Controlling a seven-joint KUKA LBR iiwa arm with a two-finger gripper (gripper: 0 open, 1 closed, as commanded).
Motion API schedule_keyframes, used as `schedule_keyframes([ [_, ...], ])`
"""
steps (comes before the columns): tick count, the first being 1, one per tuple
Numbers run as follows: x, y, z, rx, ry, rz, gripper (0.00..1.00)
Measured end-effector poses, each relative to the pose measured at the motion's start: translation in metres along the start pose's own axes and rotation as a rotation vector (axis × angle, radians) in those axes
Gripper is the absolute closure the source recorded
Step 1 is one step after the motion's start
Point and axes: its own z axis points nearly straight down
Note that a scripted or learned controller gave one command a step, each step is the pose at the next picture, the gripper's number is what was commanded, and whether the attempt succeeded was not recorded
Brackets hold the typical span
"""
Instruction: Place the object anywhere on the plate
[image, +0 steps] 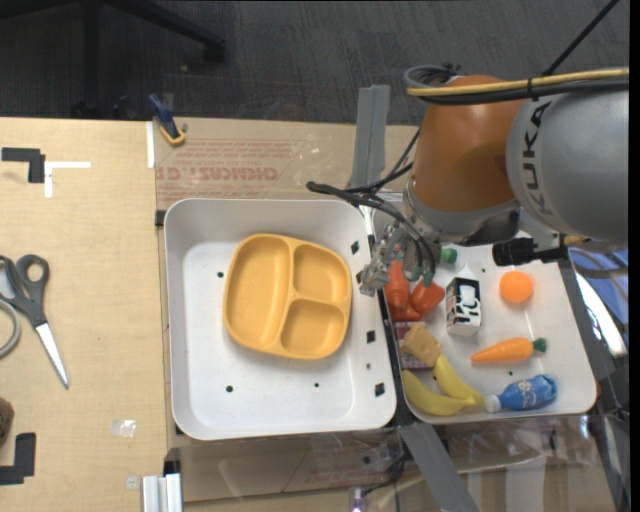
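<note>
A yellow three-compartment plate (287, 296) lies in the left white bin (200, 380) with nothing on it. My gripper (390, 262) hangs low at the left edge of the right bin (575, 330), just above and touching the top of a red pepper-like toy (410, 296). The grey and orange wrist covers the gripper from above. The gripper sits right of the plate, past the wall between the two bins.
The right bin also holds a black-and-white small carton (463, 302), an orange ball (516, 288), a carrot (506, 350), a banana (440, 390), a blue bottle (525, 394) and a tan cube (421, 345). Scissors (35, 310) lie on the bench at left.
</note>
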Motion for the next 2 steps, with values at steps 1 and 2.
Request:
schedule_keyframes([
  [1,0.0534,0.0554,0.0221,0.0,0.0,-0.077,1.0],
  [2,0.0531,0.055,0.022,0.0,0.0,-0.076,0.0],
])
